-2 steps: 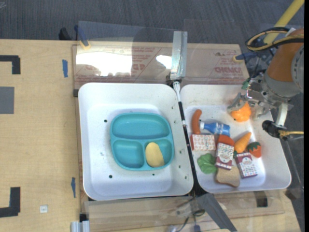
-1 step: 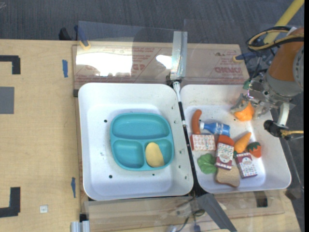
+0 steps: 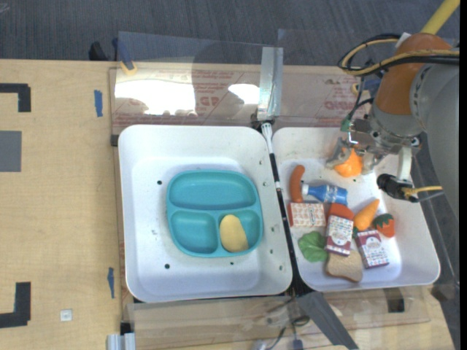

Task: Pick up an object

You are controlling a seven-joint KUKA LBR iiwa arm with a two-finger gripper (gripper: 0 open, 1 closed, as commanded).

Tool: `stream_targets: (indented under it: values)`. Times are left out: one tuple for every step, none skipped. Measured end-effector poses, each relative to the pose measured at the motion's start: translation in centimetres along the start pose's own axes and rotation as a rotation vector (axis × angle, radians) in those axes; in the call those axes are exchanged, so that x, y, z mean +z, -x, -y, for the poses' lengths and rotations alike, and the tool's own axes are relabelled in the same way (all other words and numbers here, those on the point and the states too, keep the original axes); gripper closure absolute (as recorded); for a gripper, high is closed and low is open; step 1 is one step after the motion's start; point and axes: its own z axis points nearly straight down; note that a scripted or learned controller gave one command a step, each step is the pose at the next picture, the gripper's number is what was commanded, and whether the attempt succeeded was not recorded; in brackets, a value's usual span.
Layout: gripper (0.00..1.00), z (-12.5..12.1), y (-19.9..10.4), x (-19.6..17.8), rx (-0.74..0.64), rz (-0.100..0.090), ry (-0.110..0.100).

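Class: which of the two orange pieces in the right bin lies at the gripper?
The orange piece at the bin's top, right at the gripper. The carrot lies lower, beside the tomato.

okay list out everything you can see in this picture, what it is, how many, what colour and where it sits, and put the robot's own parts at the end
bins: 2, white, side by side on the bench
tray: 1, teal, three compartments, in the left bin
potato: 1, yellow, in the tray's lower right compartment
sausage: 1, red, right bin near the divider
tube: 1, blue and white, beside the sausage
small cartons: 3, red and white, right bin centre
leaf: 1, green, right bin front
bread slice: 1, tan, right bin front
carrot: 1, orange, right bin
tomato: 1, red, beside the carrot
orange piece: 1, orange, under the tool
arm: 1, grey with orange band, over the right bin
tool: 1, at the right bin's back
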Motion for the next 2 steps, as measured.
stream_targets:
  values:
    - [1.0, 0.6, -3.6, -1.1, 0.012, -0.014, 0.007]
    - [1.0, 0.5, -5.0, -3.5, -0.018, -0.017, 0.021]
